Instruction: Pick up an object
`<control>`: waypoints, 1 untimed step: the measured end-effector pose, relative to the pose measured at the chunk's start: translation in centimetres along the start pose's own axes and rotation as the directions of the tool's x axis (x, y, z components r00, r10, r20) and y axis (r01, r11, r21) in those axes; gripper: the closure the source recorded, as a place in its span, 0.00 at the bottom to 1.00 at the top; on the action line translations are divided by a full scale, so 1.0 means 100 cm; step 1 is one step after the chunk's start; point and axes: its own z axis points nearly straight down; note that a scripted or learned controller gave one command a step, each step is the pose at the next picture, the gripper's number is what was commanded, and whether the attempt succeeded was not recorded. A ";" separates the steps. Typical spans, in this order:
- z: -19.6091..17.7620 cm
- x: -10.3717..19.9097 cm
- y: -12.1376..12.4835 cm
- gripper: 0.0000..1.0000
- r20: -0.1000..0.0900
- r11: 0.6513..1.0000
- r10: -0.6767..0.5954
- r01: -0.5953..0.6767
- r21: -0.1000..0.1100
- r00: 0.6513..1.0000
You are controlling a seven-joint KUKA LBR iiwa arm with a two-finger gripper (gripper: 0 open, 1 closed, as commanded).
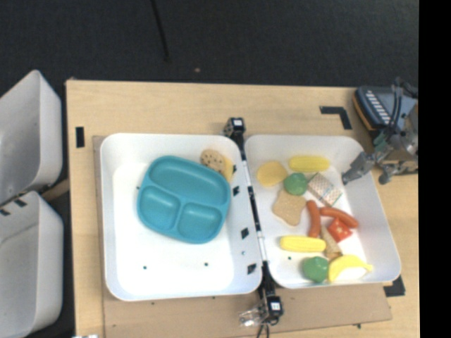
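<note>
My gripper [361,169] hangs at the far right rim of the right bin [377,210], above the bin's upper right corner, with nothing seen in it. Just to its left lie a checked wrapped packet [324,187] and a yellow corn-like piece [309,163]. Further into that bin are a yellow lemon [271,173], a green ball [296,184], a slice of toast [287,207], an orange sausage [313,218], a red pepper [340,220], a yellow corn cob [301,243], a green fruit [316,268] and a banana [349,266].
The left bin [123,259] holds a blue divided plate [184,198] and a cookie [215,160] by the centre wall. A blue-grey device [377,105] sits on the bench behind the gripper. White blocks [25,139] stand at the far left.
</note>
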 end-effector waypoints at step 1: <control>-0.006 0.000 0.002 0.00 0.003 1.000 -0.003 0.003 -0.010 1.000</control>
